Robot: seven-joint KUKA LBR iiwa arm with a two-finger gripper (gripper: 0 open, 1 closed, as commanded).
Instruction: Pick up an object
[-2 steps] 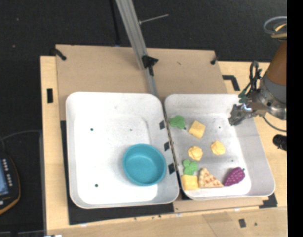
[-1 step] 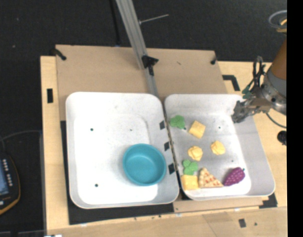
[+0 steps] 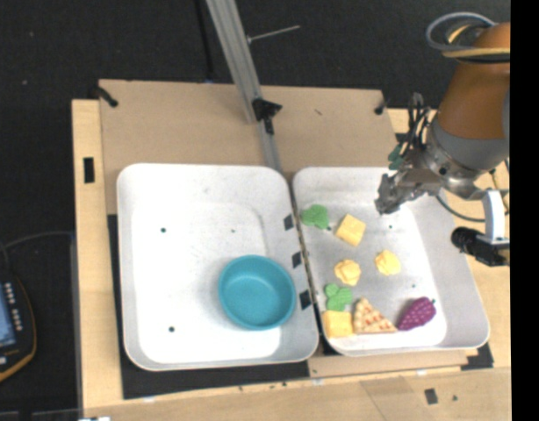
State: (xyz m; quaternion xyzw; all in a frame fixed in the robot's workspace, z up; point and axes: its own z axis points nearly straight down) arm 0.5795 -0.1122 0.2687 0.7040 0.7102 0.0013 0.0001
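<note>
Over the far part of the right-hand bin [image 3: 445,261], toward the table's far right corner, our pincer [image 3: 389,198] hangs on the grey-and-orange arm [image 3: 467,112]; it shows as a dark blur, and we cannot tell how it is set or whether anything is in it.

Nearest to it lies a yellow block [image 3: 350,230], just toward the bin's middle, with a green piece [image 3: 316,217] beside it against the wall shared with the left bin [image 3: 147,200]. Further toward the table's near edge sit two small yellow pieces [image 3: 387,262] and [image 3: 346,272]. Along the bin's near wall a green bit [image 3: 338,297], a yellow cube [image 3: 337,324], a waffle-patterned wedge [image 3: 371,317] and a purple grape bunch [image 3: 416,313] are crowded together.

We judge the yellow block the best target: it stands apart from its neighbours and looks flat-sided. We should centre above it, descend straight, close across its flat faces, and lift slowly. We would avoid the near-wall cluster, where pieces touch and the wall hinders a clean approach.

A blue bowl [image 3: 254,291] rests in the left bin, well apart.
</note>
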